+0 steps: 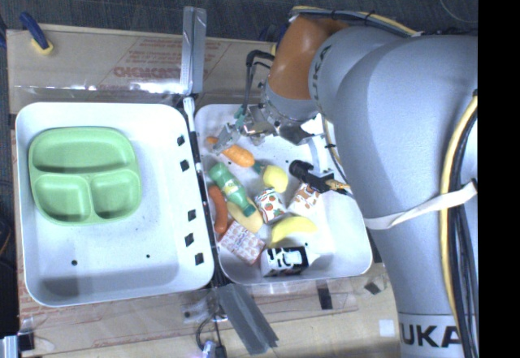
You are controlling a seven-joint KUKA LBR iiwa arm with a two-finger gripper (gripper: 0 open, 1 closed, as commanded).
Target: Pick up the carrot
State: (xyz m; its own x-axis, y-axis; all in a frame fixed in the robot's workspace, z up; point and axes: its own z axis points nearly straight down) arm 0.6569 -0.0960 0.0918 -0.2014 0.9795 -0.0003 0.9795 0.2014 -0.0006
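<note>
The carrot (239, 157), short and orange, lies in the back left part of the right bin (351, 260). My gripper (234, 130) hangs just above and behind it, close to the bin's back left corner. It is near the carrot's upper end, and I see nothing lifted off the bin floor. The grey arm with its orange band (297, 56) comes in from the right and covers the bin's right side.
Around the carrot lie a green bottle (229, 186), a reddish sausage-like piece (218, 211), a lemon (275, 178), a banana (292, 228), two small cartons (270, 204), a patterned packet (241, 243) and a black-and-white box (286, 259). The left bin (49, 275) holds a green divided tray (84, 174).
</note>
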